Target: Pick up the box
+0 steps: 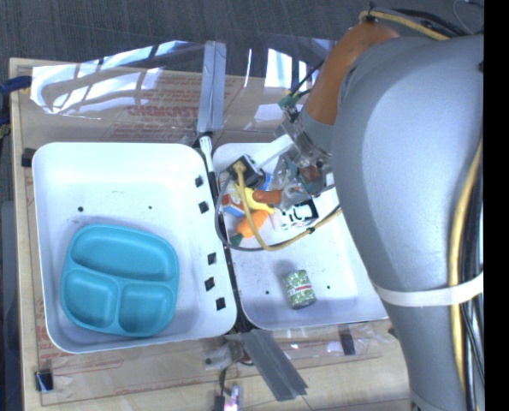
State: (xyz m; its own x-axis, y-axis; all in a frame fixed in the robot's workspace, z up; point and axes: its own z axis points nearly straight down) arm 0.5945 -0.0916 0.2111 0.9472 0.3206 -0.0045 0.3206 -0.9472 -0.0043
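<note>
In the right bin [340, 311], a small white box with black print [298, 216] lies near the middle, partly covered by the arm. My gripper [287, 187] hangs low over the bin's far half, just above and left of the box. I cannot see whether it touches the box. An orange and yellow object [252, 218] sits against the bin's left wall, beside the gripper.
A small green patterned can [298, 288] lies toward the near side of the right bin. The left bin [109, 174] holds a blue divided plate [120, 277] in its near half. The grey arm covers the right bin's right side.
</note>
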